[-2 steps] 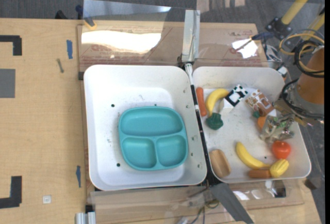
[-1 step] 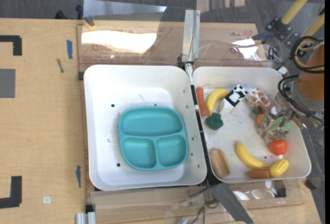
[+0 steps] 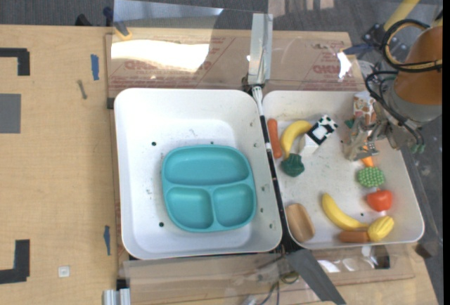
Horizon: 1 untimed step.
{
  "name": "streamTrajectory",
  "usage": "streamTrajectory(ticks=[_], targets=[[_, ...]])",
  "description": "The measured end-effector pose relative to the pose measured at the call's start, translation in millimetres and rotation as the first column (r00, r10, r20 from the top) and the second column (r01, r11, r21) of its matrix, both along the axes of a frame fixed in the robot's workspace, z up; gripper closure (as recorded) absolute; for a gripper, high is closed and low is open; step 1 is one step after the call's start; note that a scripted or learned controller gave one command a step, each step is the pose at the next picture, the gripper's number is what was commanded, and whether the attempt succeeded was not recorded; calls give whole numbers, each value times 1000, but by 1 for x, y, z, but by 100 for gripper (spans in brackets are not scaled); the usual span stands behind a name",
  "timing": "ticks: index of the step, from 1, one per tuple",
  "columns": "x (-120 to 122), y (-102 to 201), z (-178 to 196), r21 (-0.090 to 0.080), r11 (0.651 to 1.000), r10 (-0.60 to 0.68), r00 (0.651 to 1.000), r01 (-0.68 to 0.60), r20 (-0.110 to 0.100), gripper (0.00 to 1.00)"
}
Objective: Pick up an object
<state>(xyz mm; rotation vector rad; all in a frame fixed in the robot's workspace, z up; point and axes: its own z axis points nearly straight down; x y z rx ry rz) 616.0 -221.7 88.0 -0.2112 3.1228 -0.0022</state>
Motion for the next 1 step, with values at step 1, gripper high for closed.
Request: streamTrajectory(ticks=[1], targets=[[-1, 0, -1, 0, 1000, 0, 1000, 0, -2, 0]])
